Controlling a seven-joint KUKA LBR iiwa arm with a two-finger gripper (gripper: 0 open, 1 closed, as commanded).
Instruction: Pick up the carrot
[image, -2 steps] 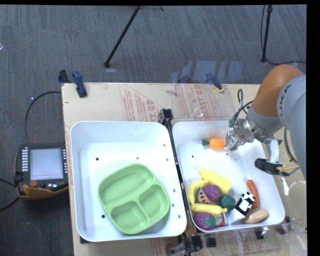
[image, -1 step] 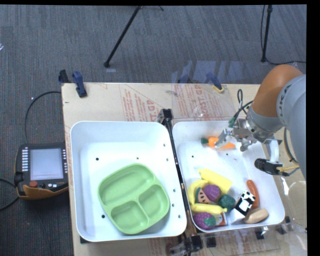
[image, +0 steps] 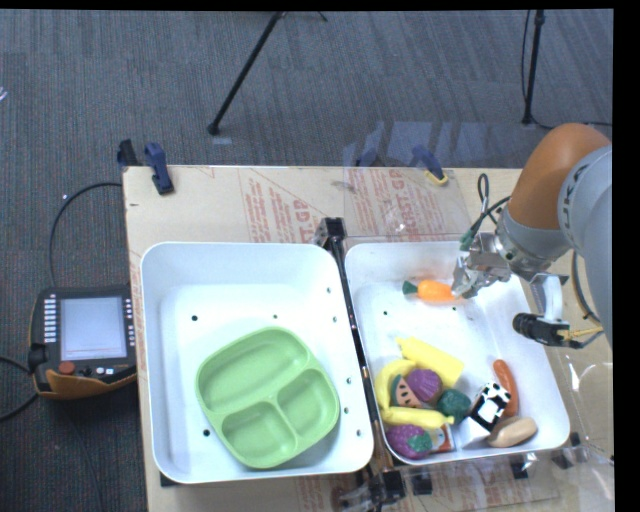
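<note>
Pincer (image: 468, 284) is low over the far end of the right bin (image: 372, 262), tips right at the carrot's (image: 434, 291) orange end. Can't tell the pincer's state from this angle. Carrot lies on the bin floor just left of the pincer, green top pointing away. Toy food pile (image: 440, 395) sits nearer the camera, well apart. Green plate (image: 267, 396) in the left bin (image: 160, 262), far left.

In the right white bin (image: 372, 262) the gripper (image: 467, 283) sits at the orange end of the carrot (image: 432, 291), which lies apart from the heap of toy food (image: 430, 395) nearer the front, while the left bin (image: 160, 300) holds a green divided plate (image: 267, 396).
</note>
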